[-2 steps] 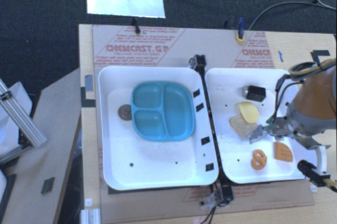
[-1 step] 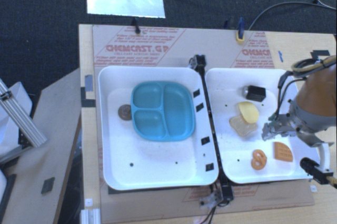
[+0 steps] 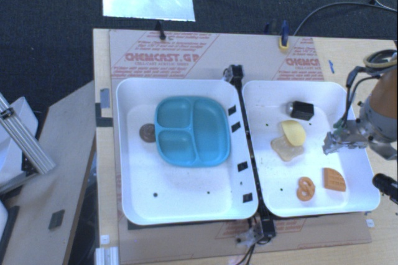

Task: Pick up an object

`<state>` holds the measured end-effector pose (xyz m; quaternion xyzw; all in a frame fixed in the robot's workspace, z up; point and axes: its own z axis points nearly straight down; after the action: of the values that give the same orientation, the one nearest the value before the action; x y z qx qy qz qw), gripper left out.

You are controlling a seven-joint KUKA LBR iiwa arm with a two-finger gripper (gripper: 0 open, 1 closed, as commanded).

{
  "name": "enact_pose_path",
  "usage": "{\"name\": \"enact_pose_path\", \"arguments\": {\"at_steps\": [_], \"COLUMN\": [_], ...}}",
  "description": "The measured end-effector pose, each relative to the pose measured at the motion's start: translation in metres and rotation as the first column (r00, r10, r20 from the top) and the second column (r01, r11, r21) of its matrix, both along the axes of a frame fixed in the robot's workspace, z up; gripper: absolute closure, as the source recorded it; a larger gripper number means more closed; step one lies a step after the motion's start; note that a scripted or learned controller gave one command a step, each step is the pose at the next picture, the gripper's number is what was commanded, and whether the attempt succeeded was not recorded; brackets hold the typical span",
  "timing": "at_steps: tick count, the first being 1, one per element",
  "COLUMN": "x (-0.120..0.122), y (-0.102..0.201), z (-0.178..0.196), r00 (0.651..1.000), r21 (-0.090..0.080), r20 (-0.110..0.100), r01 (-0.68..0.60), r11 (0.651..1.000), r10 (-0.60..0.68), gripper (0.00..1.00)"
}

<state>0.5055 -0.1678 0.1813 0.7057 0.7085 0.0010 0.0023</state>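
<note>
- Looks like the approach step: hand (image 3: 331, 144) hangs over the right bin (image 3: 357, 200), can't tell its state.
- Waffle (image 3: 334, 180) sits just below it, unheld.
- Next move: drop onto the waffle, I guess.

The bench (image 3: 205, 49), sheeted in printed brown board, bears two white bins (image 3: 134, 195) side by side.

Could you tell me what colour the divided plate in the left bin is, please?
The divided plate is light blue, a turquoise shade, clearest in the camera view.
</note>
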Motion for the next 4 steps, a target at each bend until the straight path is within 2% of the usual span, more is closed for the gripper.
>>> {"name": "enact_pose_path", "arguments": {"at_steps": [1, 2, 3, 4], "x": [0.007, 0.001, 0.007, 0.009], "y": [-0.004, -0.009, 0.041, 0.104], "z": [0.045, 0.093, 0.095, 0.086], "r00": [1.000, 1.000, 1.000, 1.000], "r21": [0.000, 0.000, 0.002, 0.003], "r20": [-0.001, 0.001, -0.002, -0.002], "r01": [-0.001, -0.001, -0.004, -0.006], "r11": [1.000, 1.000, 1.000, 1.000], "r10": [0.001, 0.001, 0.004, 0.006], "gripper": [1.00, 1.00, 1.00, 1.00]}}
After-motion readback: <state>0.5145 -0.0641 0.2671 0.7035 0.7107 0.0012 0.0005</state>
